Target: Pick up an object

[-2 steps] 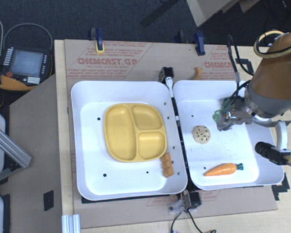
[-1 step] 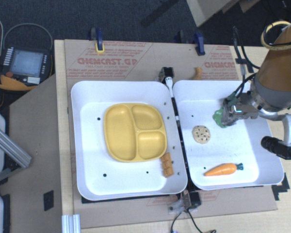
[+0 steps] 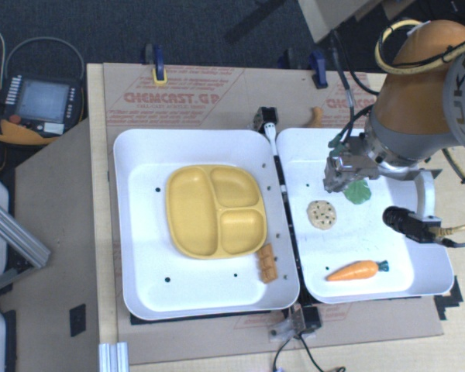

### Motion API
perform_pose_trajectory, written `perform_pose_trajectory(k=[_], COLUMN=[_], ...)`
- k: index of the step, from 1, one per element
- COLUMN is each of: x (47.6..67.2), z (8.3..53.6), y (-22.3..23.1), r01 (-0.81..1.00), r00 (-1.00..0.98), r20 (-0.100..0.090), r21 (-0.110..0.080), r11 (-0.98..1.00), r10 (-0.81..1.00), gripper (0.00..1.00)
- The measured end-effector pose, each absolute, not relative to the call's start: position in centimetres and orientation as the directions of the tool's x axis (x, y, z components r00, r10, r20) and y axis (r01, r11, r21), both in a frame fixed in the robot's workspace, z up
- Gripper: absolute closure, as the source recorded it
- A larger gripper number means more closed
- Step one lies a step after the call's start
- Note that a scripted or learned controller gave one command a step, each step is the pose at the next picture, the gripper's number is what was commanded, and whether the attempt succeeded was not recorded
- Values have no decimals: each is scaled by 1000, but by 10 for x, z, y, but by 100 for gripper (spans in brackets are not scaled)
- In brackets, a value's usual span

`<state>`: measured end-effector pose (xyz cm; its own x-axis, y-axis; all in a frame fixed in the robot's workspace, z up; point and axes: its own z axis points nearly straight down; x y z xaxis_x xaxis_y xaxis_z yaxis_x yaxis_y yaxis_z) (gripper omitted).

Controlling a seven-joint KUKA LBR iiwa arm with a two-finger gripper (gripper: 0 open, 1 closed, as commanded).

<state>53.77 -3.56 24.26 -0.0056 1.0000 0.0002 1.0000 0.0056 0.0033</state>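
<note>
Reaching in from the right, the arm (image 3: 422, 76) hangs its tool (image 3: 342, 175) over the upper part of the right bin (image 3: 426, 281), just above a green object (image 3: 358, 192) whose shape is partly covered by the tool and hard to make out. Whether the tool is spread or pressed together cannot be told from this angle. A round cookie (image 3: 322, 215) lies just below-left of it, and a carrot (image 3: 356, 270) near the bin's front edge. On the tabletop (image 3: 186, 99), the left bin (image 3: 136, 231) carries a yellow divided plate (image 3: 215, 210) with a small brown snack (image 3: 267, 263) beside it.
</note>
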Motion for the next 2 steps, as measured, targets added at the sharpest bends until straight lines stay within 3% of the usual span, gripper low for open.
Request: perform_pose_trajectory(k=[2], x=[556], z=[232], y=[67], r01=[1000], r00=[-5], r20=[1], r21=[-3], r11=[5], r10=[1000], gripper=[100])
